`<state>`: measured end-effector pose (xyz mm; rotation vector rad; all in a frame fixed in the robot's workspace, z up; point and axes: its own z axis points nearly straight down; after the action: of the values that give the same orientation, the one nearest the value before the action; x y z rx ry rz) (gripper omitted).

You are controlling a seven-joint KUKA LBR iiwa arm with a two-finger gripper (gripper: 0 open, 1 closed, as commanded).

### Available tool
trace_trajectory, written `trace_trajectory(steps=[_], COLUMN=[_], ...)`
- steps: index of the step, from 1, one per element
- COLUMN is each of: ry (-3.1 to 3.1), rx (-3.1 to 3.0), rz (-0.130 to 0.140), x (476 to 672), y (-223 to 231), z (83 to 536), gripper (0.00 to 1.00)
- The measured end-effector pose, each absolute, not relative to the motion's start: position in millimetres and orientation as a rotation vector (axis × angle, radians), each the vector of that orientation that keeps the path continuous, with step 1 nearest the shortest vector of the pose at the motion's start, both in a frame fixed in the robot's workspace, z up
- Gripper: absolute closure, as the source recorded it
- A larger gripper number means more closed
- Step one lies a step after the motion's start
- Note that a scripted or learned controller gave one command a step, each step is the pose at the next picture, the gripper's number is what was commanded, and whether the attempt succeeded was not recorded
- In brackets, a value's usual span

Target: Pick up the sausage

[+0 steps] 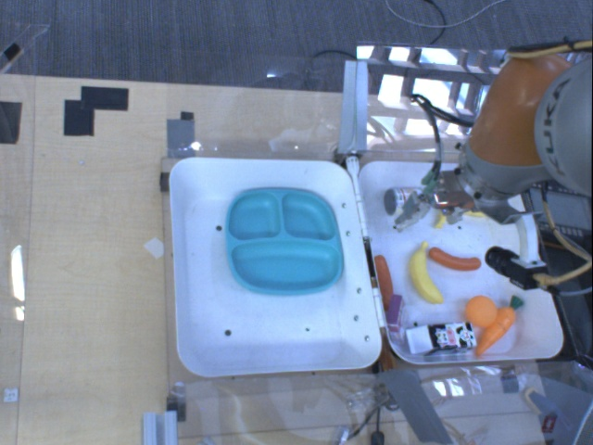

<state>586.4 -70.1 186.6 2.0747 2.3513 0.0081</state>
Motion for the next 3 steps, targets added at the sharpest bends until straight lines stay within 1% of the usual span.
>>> trace_trajectory(steps=[1,2,3], ry=[2.218,2.218,2.236], rx=[2.211,2.207,2.194], rz=[0.012,0.020,0.006], x=[582.5,585.0,588.1], y=[-117.3,-115.7,-206.4], z=[89.2,101.6,87.7], gripper=[0.00,1.00,1.00])
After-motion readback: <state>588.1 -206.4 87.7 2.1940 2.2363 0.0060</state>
